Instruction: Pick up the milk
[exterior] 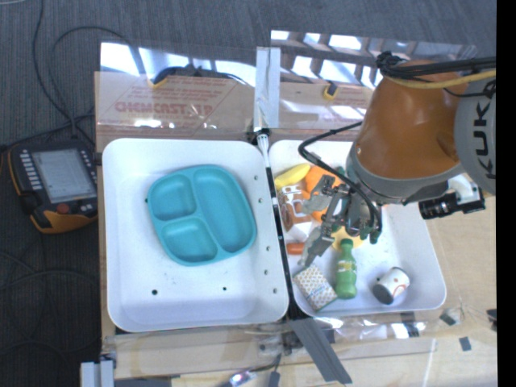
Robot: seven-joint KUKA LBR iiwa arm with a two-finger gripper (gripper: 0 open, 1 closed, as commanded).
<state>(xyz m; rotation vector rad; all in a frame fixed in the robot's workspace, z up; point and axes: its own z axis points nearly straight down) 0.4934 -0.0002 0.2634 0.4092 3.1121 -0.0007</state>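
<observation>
Nearest the lens, the front edge of the tabletop [185, 341] is running under both bins, and from there, reading left to right, a handheld control pendant [52, 180] is lying on the floor, well apart from the work. The left bin [129, 297] is carrying a teal divided plate [201, 214], which is sitting near its middle. The right bin [423, 272] is holding the clutter: a yellow piece and some orange pieces are crowding its back left corner, and in the front left corner a small patterned carton [314, 287], which I am taking to be the milk, is lying tilted just beside the bin wall. The gripper [326, 230] is hanging above and slightly behind the carton, not touching it, and I cannot tell whether it is spread or pressed together, since cables and dark metal are blurring its outline. A green bottle [345, 269] is standing just beside the carton on its right, and a white rounded thing [392, 285] is lying farther right. The carton is looking light and thin-walled, likely to dent or slide under a hard squeeze, so a gentle hold across its two flat, narrower faces is seeming best, with care because the wall and bottle are leaving little room on either side
</observation>
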